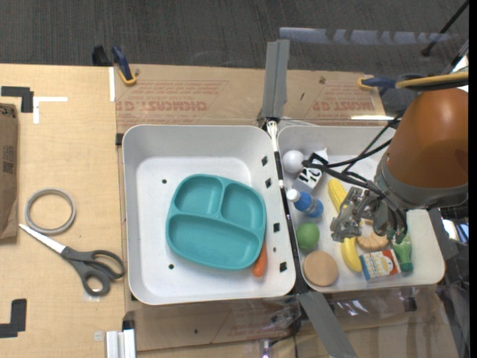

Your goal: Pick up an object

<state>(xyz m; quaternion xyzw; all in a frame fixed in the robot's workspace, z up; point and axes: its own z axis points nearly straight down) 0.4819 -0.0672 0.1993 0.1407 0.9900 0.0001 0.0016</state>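
The metal end effector [356,218], grip state indiscernible, hangs over a smooth curved banana [348,253] whose long axis runs twelve-to-six.

Pincer [356,218] above toys in right bin [425,274]

Crowded right bin [426,278]: banana [349,253], green ball [307,235], tan disc [321,268], carton [378,263] packed close (little passage between). Open floor around teal tray [216,221] in left bin [149,200].
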